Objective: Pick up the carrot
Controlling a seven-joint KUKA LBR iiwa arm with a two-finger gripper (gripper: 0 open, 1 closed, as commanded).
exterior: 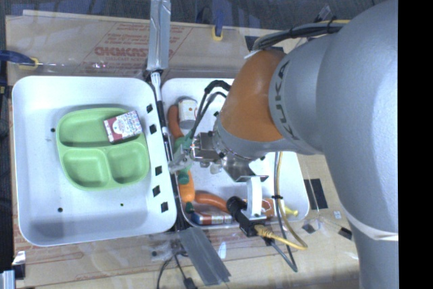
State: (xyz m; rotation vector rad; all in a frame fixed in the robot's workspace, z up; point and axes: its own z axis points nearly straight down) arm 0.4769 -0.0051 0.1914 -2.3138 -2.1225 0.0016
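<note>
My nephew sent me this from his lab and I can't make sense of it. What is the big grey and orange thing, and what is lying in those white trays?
It is one photo, taken from a camera fixed above a bench and looking down at a slant. The big grey shape with the orange band is a robot arm reaching in from the right. Its hand is low over the right bin, next to an orange carrot, which it is meant to pick up; I can't tell whether it grips anything. More small items lie in that bin. The left bin holds a green divided plate with a small red and white packet on it.
</note>
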